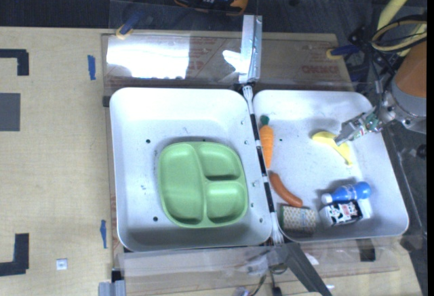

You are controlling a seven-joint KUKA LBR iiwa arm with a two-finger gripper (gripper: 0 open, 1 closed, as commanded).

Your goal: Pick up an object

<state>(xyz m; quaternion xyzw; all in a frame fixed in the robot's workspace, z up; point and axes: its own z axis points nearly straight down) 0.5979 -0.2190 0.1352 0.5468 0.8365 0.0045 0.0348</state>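
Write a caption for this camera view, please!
Gripper hovers by a banana in the right bin.

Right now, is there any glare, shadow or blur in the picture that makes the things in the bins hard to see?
In the camera view, strong glare lies on the clear sheet behind the left bin; the green tray casts a soft shadow at its upper edge; the pincer by the banana looks slightly blurred; the carrot and bottle are sharp enough.

The grey arm reached in from the right, its orange band showing at the edge. Its hand (354,129) pointed down and leftward, low, fingertips too small to read.
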